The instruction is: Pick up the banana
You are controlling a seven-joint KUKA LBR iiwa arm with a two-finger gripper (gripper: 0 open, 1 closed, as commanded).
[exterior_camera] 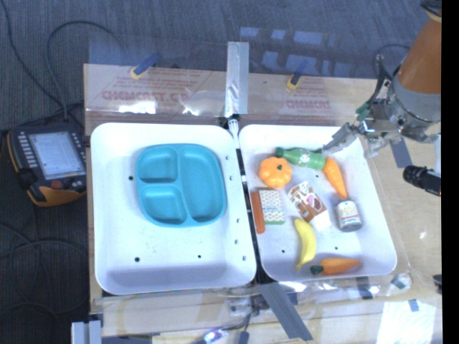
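yellow banana (306,242) lies in the right bin (384,246), well below and a little left of the gripper (343,139), free of it; the gripper hangs over the bin's upper right corner, whether wide or narrow i cannot tell; just left of the gripper lies a green bottle (301,157), beyond it a small orange pumpkin (275,171); a carrot (335,177) lies just below the gripper; a snack packet (309,203) and a small can (348,215) sit between the gripper and the banana; a second carrot (336,266) touches the banana's lower end; a blue divided plate (179,184) rests in the left bin (115,256), far left of the gripper.
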